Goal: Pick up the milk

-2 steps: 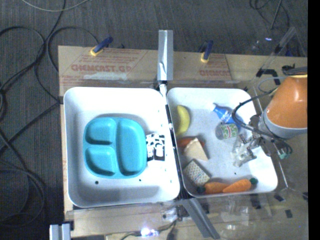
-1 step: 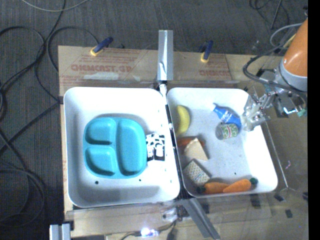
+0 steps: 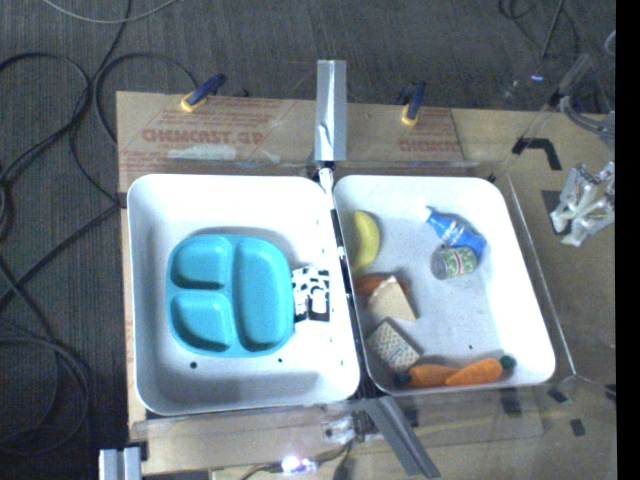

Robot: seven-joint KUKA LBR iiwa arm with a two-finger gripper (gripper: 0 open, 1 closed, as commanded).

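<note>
The milk [image 3: 311, 293] is a small carton with a black and white cow pattern. It lies in the left bin [image 3: 150, 368], close to that bin's right wall and touching the right edge of a blue divided plate [image 3: 232, 292].
The right bin [image 3: 520, 268] holds a yellow fruit [image 3: 366, 238], a blue packet [image 3: 452, 227], a green can [image 3: 455, 261], a bread slice [image 3: 390, 296], a cracker [image 3: 391, 346] and two carrots [image 3: 455, 373]. A pale bracket-like object [image 3: 583, 204] sits outside the bins at the right.
</note>
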